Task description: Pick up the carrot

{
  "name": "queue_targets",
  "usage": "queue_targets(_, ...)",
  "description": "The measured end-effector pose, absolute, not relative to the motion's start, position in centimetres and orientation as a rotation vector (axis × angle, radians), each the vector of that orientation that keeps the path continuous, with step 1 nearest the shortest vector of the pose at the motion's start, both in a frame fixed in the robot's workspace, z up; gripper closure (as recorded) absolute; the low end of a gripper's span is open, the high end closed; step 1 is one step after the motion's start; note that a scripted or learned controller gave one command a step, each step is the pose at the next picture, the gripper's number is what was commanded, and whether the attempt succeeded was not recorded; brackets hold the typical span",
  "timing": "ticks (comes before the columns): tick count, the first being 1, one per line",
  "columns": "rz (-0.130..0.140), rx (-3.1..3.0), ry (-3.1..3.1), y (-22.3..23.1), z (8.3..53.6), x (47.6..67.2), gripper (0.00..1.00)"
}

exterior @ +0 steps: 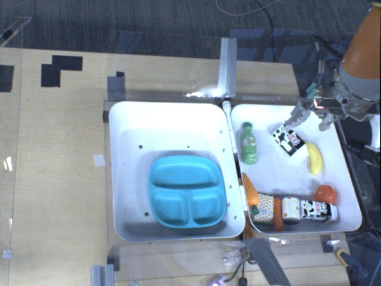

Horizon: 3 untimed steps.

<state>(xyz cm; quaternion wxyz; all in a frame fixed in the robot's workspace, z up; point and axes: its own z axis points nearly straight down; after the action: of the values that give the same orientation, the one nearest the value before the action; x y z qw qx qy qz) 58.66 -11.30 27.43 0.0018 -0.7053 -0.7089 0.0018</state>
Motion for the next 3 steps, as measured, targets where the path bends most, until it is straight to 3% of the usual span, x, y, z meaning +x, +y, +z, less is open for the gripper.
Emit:
queue_targets(1,0.004,-2.011,-2.408,-11.3,12.5,58.1,0.0)
queue_targets(2,0.002,-2.008,-2.413,-18.8,12.7,56.0,0.0)
queue_targets(3,-0.01,-1.861,-2.552,-15.5,8.9,50.7,0.0)
